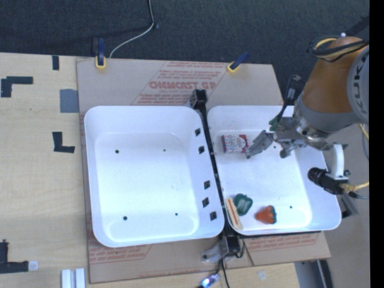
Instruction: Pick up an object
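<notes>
Wooden worktop (36,179) carrying two white bins on brown cardboard, arm over the right bin.

Nearest, at about 6 o'clock in the right bin (300,179), lie a thin tan stick (233,213), a green object (243,203) and an orange-red object (266,215), close together. Farther, toward 10 o'clock, a small red-and-white packet (234,143) sits just left of the gripper (268,146), whose fingers are spread apart with nothing between them. Left bin (144,173) lies alongside.
</notes>
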Available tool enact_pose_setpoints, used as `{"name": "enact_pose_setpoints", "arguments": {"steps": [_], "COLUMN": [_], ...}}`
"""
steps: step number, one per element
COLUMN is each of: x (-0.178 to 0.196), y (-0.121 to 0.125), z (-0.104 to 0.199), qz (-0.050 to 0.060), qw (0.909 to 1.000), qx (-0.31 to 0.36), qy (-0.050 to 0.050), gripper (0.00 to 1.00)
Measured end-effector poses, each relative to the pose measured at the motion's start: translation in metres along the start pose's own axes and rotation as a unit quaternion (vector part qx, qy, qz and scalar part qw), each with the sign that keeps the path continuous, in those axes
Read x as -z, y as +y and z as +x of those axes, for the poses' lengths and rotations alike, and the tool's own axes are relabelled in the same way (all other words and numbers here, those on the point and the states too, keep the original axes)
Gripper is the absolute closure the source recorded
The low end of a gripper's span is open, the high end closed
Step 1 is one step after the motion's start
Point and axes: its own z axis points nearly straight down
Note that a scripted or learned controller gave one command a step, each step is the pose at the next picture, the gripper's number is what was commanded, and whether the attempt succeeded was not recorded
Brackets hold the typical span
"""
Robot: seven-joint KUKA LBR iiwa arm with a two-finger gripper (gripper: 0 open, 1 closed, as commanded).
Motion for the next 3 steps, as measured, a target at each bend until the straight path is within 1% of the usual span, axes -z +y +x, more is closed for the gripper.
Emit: {"name": "enact_pose_setpoints", "arguments": {"steps": [1,2,3], "x": [0.045,0.216,0.215], "y": [-0.071,-0.068,-0.068], "z": [-0.119,-0.112,-0.111], "qz": [-0.004,-0.013,-0.005], "qw": [1.0,0.9999,1.0], "qx": [-0.006,0.001,0.001], "qy": [-0.003,-0.005,-0.002], "gripper": [0.0,0.0,1.0]}}
